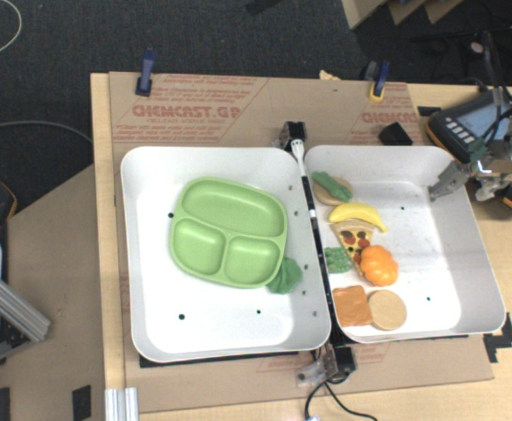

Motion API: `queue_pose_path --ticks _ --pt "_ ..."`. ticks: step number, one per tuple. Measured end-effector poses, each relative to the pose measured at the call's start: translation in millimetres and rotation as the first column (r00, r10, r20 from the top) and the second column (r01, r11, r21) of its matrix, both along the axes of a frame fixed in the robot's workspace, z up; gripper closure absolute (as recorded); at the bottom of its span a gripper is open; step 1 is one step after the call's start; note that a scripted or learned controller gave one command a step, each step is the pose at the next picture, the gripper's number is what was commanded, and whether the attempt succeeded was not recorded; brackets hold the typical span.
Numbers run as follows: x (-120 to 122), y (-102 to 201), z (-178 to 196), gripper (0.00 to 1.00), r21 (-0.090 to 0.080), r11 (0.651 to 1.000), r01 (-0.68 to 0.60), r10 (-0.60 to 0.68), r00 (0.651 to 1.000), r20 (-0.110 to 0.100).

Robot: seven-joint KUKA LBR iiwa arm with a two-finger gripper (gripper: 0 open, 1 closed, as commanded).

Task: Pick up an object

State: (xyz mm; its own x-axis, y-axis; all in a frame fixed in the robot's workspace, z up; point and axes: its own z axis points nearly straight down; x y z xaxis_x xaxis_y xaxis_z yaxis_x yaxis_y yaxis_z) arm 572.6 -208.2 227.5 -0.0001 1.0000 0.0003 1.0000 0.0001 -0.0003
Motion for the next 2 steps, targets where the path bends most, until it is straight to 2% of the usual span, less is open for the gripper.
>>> queue_pose_path --ticks 1,2 --pt "-65.1 50.9 49.7 0.00 0.003 1.000 -0.003 0.003 1.000 -0.001" --pt "-77.5 98.3 -62.0 0.00 0.005 1.000 -0.003 0.003 1.000 -0.012"
